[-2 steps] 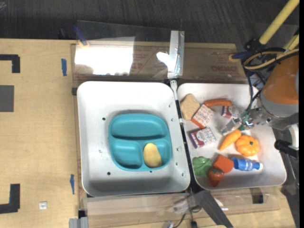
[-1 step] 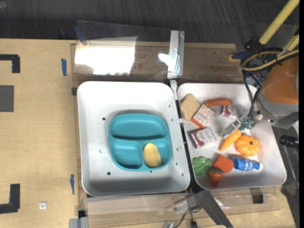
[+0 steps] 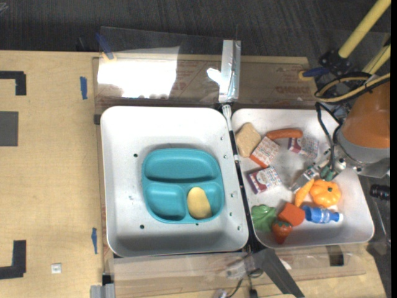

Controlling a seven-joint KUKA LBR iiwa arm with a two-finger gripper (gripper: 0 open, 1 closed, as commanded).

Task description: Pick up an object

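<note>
Orange pumpkin-shaped toy (image 3: 325, 193), ridged and glossy, in right bin (image 3: 363, 228) amid clutter, pincer (image 3: 322, 170) just above, grip state unclear

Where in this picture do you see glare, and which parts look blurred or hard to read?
In the camera view, strong glare washes out the clear sheet behind the left bin; the teal tray and yellow potato-like item read sharply; in the right bin the claw blurs into the packets and toy foods around it.
</note>
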